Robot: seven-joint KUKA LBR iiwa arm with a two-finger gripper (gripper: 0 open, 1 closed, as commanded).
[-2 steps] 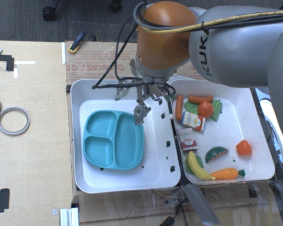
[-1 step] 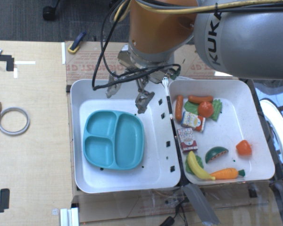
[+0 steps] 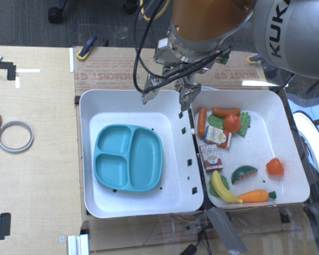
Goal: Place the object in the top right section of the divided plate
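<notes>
I am seeing the gripper (image 3: 169, 93) hanging with fingers spread and holding nothing above the bins' far rim, the divided plate (image 3: 128, 158) lying bare in the left bin (image 3: 90, 195), so picking and placing are both remaining, I judge.

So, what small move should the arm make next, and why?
Probably move the gripper toward the toy food in the right bin and descend. It hangs open at the bins' top edge holding nothing, and the divided plate has no object yet.

We're seeing the gripper (image 3: 167, 93) hanging open over the bins' divider, holding nothing. Blue divided plate (image 3: 128, 158) is sitting in left bin (image 3: 87, 142).
</notes>
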